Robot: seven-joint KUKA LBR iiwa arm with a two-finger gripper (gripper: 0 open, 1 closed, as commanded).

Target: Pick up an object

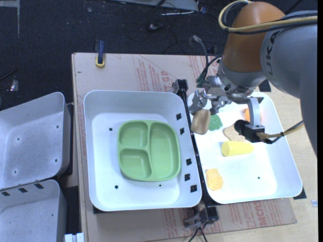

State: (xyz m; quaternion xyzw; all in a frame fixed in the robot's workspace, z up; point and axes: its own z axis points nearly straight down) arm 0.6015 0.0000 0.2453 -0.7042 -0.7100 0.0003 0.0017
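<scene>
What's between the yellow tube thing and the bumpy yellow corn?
Nothing. In the camera view, only bare white bin floor lies between the yellow cylinder and the corn.

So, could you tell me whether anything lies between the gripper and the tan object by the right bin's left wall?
Nothing visible does. The gripper hangs just above the tan object, with the green piece beside it and the yellow cylinder farther off.
</scene>
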